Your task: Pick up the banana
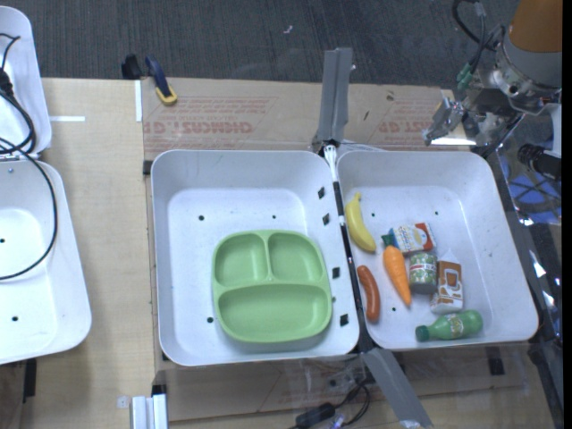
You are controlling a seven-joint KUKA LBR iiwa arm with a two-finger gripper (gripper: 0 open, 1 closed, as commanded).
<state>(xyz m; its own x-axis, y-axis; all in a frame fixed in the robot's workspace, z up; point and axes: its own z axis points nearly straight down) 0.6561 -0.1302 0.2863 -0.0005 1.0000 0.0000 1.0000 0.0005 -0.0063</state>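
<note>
Camera view puts the banana point(360, 224) in the right bin point(483, 179), tucked up against its left wall next to the divider, lying roughly lengthwise with the stem end pointing toward the back. Nothing is touching it on top. Just beside it are a carrot point(398, 275) and a small carton point(414, 238), and a sausage point(368, 293) sits a bit closer to the front. Further right are a small jar point(422, 272), a snack packet point(448, 285) and a green bottle point(450, 326). The left bin point(179, 186) has a green divided plate point(271, 286) in it.

The arm point(540, 16) is parked up at the top right, over the back corner of the right bin, with the gripper point(454, 117) well apart from the banana. Honestly can't tell whether it's open or closed, it's just a tangle of metal and cable at this angle.

So I'd say we're at the very start, approach not begun. Next move would need to travel across to the bin's left side, line up across the banana's narrow width, and drop down. Tricky bit is that the wall is right there, so one finger has hardly any room on that side.
</note>
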